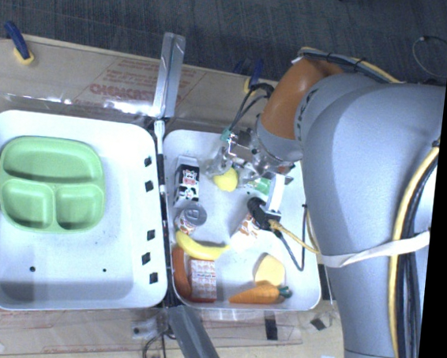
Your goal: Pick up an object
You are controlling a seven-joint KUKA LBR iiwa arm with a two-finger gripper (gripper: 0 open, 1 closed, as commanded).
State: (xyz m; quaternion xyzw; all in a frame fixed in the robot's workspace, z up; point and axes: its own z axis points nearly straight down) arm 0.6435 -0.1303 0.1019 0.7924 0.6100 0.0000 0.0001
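Note:
My gripper (235, 166) hangs over the back of the right bin (311, 296), below the arm's orange band. A small yellow lemon-like fruit (226, 181) sits right at its tip; contact between them is not discernible. A green item (263, 186) lies just right of it. Further forward in the same bin lie a black-and-white carton (187, 181), a small silver can (194, 216), a banana (199, 247), a red-brown packet (202, 279), a carrot (257, 295) and a yellow wedge (270, 268).
The left bin (78, 278) holds a green divided tray (48, 184) at its back left. The grey arm covers the right side of the right bin. A divider with black clips (154, 222) runs between the bins.

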